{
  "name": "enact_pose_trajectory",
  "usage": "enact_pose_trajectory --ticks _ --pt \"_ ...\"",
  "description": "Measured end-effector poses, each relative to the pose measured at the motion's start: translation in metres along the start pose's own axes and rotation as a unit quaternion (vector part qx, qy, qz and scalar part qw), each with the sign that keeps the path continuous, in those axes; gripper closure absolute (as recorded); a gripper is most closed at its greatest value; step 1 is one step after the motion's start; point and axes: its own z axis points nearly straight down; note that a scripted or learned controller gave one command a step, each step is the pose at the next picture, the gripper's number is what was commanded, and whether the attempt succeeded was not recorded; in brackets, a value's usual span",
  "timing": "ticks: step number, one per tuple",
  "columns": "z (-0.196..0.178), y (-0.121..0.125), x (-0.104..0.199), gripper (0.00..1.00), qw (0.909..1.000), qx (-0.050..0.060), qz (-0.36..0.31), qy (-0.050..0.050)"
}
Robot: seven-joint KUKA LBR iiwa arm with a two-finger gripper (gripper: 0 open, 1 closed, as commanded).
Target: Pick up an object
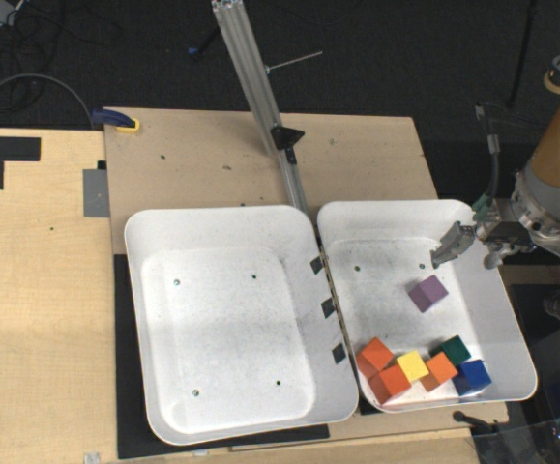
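Note:
A purple block (427, 293) lies alone in the middle of the right bin (392, 207). Along that bin's front edge sits a cluster: two orange-red blocks (384, 368), a yellow block (412, 366), an orange block (441, 368), a green block (453, 347) and a blue block (471, 376). My gripper (472, 248) hangs over the bin's right rim, up and to the right of the purple block. It is open, its fingers spread wide, and nothing is between them.
The left bin (136, 228) sits beside the right one, with black clips (326, 305) along the shared edge. A slanted aluminium rail (257, 90) rises behind the bins. A blue and yellow clamp (116, 119) lies at the bench's back left.

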Motion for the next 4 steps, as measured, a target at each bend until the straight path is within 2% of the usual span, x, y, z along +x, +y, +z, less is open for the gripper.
enact_pose_trajectory --ticks 1,4 --pt "0.1336 0.0868 0.0062 0.0 1.0 0.002 -0.007 0.0" --pt "0.1289 0.0862 0.0058 0.0 1.0 0.0 -0.007 -0.001"
